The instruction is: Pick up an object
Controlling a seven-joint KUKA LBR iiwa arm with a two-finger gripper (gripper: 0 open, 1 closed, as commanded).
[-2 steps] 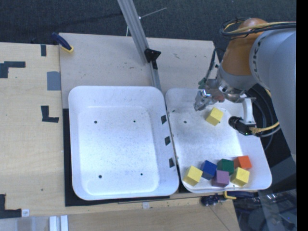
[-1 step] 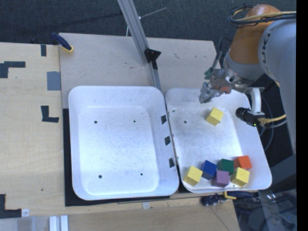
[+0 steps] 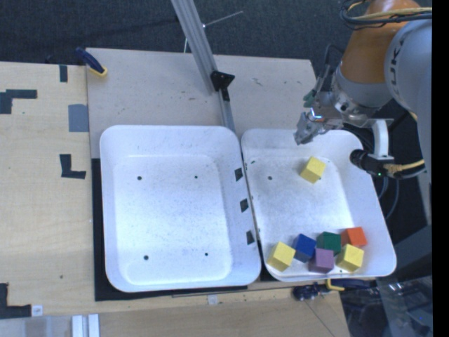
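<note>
bins (image 3: 112, 146): 2 | cubes: 3 yel (image 3: 313, 169), 1 blu (image 3: 305, 246), 1 grn (image 3: 328, 241), 1 purp (image 3: 323, 259), 1 org (image 3: 354, 236)

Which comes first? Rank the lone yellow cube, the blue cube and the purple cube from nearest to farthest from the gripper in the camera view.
From the gripper, at the right bin's far edge:
1. Lone yellow cube, just below it, mid-bin.
2. Blue cube, in the cluster at the near edge.
3. Purple cube, slightly nearer the camera than the blue one.

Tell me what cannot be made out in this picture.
- Gripper, camera view: small and dark, so its state is unclear.
- Purple cube and green cube: sides covered by neighbouring cubes in the cluster.
- Arm: cut off by the right edge.
</note>
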